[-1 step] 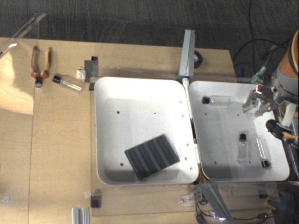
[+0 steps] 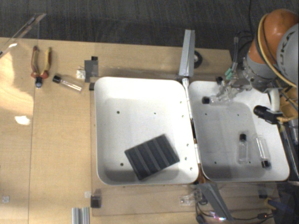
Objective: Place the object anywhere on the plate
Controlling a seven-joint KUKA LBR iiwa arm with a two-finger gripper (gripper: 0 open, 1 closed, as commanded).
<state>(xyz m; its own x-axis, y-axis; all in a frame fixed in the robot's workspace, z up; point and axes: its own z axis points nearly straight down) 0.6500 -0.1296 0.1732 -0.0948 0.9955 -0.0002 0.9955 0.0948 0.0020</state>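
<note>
While the dark ribbed plate (image 2: 152, 156) is lying bare in the left bin (image 2: 107, 125), the hand (image 2: 225, 90) is hovering at the right bin's (image 2: 280, 171) upper edge, apparently gripping a clear vial (image 2: 211, 98), so the placing is still waiting.

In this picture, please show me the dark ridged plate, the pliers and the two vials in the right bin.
dark ridged plate (image 2: 152, 156), camera view, centre of its ribbed top.
pliers (image 2: 40, 62), camera view, between the handles.
vials (image 2: 242, 148), camera view, left vial's glass body.
</note>
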